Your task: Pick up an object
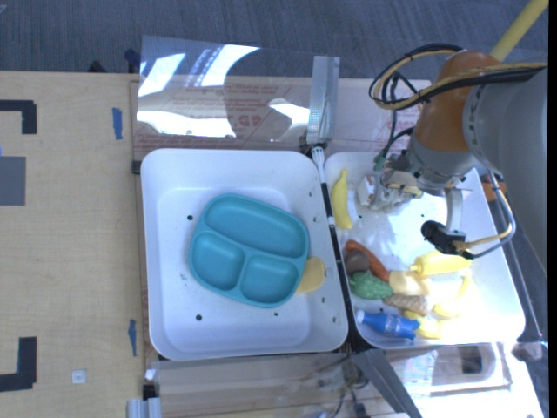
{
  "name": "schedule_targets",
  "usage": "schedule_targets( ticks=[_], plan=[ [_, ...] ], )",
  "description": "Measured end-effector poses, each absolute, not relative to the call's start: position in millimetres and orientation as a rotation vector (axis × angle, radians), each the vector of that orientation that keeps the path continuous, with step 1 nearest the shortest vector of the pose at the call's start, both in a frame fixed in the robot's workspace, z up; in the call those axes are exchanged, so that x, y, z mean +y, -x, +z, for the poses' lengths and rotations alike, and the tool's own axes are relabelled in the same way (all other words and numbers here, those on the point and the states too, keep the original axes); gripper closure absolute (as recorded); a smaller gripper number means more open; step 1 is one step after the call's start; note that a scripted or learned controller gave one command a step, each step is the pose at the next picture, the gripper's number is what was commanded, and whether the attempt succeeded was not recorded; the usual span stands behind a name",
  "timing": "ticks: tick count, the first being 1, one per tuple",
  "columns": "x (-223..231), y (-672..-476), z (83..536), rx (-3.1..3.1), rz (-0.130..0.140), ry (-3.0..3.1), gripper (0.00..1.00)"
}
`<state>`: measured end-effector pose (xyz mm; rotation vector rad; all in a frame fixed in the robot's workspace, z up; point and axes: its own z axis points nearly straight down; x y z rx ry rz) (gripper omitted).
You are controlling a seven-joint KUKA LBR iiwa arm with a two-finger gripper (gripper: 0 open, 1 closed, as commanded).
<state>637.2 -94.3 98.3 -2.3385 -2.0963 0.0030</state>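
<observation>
Clutter sits at the near end of the right bin [492, 299], and that is where you will find most of the things to pick. Nearest you lies a blue bottle-shaped toy [389, 324] with a small yellow bit [431, 329] at its tip. Just beyond it are a tan piece [409, 304], a green leafy toy [370, 287] and a long yellow toy [442, 265], all packed close together. A brown-red piece [359, 255] lies just past the green one, near the wall between the bins. In the left bin [161, 233] you see a teal divided plate [248, 249] lying flat, with a yellow round piece [312, 274] touching its right edge. Farther up the right bin a banana [340, 200] lies along the dividing wall. The gripper [381, 194] hangs low just beside it, over bare white floor and well apart from the pile. Nothing shows in its grasp, and you cannot tell whether it is open or closed — the view is too cluttered there. Behind it the arm's orange band [446, 111] rises toward the far right. Beyond the left bin a clear sheet [218, 103] catches the light — it is the farthest thing on the bench.
</observation>
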Motion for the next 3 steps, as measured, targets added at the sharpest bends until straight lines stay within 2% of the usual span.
schedule_targets(
  ticks=[1, 2, 3],
  plan=[
    [-52, -656.4, 190, -2.146, -0.013, 2.304, 1.00],
    [-53, -654.0, 185, -2.139, 0.000, 2.302, 0.00],
    [-107, -651.8, 116, -2.218, -0.026, 2.260, 0.00]
  ],
)
